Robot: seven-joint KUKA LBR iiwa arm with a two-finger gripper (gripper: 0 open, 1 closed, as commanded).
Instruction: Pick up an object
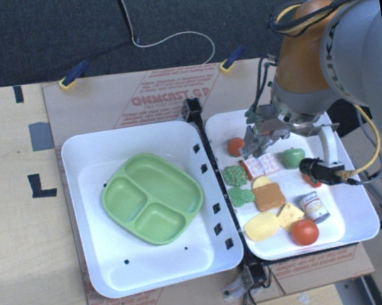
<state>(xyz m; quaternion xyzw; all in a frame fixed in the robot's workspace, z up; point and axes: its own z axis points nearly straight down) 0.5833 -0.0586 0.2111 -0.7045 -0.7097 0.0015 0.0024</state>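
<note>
While my arm (319, 56) reaches in from the right, bent over the right bin (361, 225), my claw (256, 143) hangs low just above the pink-checked packet (262, 165); I cannot tell its spread. The worktop (13, 212) carries two white bins on cardboard. The left bin (84, 201) holds one green divided plate (152, 198). The right holds about eleven small food items, including one tomato (305, 232) and one can (313, 207).

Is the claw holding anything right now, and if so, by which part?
It cannot be told. The claw hangs low over the toy food in the right bin, just above the pink-and-white pack, but no object is visibly held in it.
</note>
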